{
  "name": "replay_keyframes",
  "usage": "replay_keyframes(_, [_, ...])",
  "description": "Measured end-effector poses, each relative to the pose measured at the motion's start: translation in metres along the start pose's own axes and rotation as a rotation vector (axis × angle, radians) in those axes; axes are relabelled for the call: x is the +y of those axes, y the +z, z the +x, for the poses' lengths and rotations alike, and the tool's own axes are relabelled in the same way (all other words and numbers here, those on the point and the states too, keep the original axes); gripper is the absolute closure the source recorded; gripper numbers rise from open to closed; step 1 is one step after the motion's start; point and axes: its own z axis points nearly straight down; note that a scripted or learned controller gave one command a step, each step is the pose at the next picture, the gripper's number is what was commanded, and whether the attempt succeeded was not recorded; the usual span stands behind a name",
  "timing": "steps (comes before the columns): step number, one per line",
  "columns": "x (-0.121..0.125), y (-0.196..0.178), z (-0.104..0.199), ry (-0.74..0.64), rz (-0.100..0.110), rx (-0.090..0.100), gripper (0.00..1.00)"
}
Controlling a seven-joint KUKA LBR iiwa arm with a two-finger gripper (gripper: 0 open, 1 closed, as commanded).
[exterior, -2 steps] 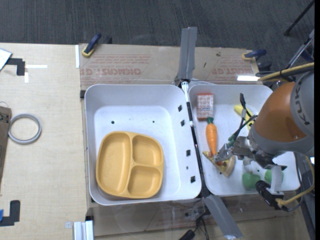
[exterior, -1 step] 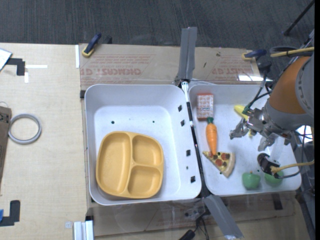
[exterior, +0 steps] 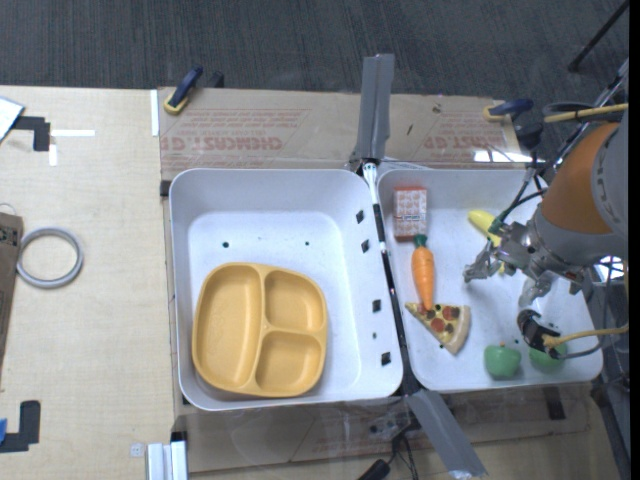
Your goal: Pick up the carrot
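Two white bins are being shown side by side on the table (exterior: 90,368). A yellow divided plate (exterior: 262,329) is lying in the left bin (exterior: 190,208). In the right bin (exterior: 590,368), the carrot (exterior: 424,273) is lying near the left wall, between a pink wafer block (exterior: 409,211) and a pizza slice (exterior: 444,323). The pincer (exterior: 497,265) is hovering right of the carrot, fingers spread, nothing being held between them. A green toy (exterior: 503,359) is lying nearby.
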Motion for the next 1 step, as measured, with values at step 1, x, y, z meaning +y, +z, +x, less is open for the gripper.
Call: replay_keyframes(1, [0.0318, -0.1042, 0.0366, 0.026, -0.003, 0.0, 0.0])
